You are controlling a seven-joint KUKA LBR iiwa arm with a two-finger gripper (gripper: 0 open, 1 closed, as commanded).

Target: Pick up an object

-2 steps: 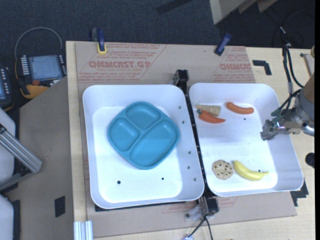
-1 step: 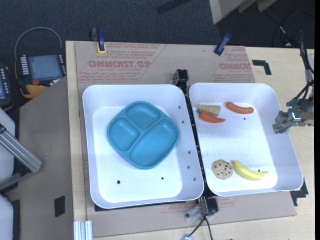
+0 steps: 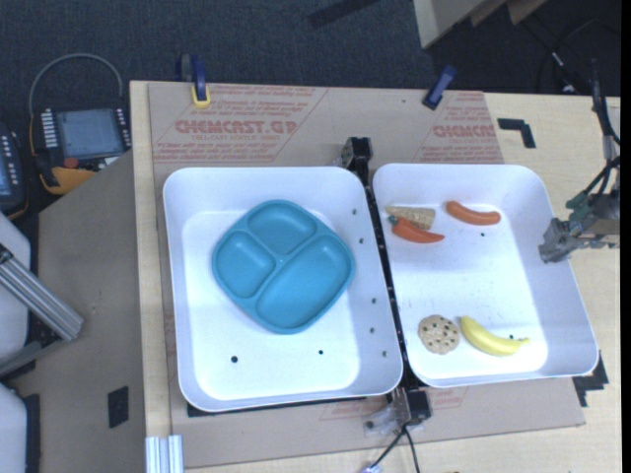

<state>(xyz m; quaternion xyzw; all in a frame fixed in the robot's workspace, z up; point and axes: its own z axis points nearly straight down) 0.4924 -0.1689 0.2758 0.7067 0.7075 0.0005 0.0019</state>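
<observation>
While the gripper [image 3: 554,245] hangs at the right rim of the right bin [image 3: 513,180] — I cannot tell its state — nothing is picked up yet: banana [image 3: 490,338], cookie [image 3: 439,334], carrot [image 3: 416,232] and sausage [image 3: 473,213] lie inside, all left to grasp.

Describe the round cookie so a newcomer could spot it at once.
Start at the right-hand shallow white bin. Along its near edge lie two items: a curved yellow banana and, just left of it, the round tan chocolate-chip cookie. It is the bin's one flat, speckled disc.
</observation>
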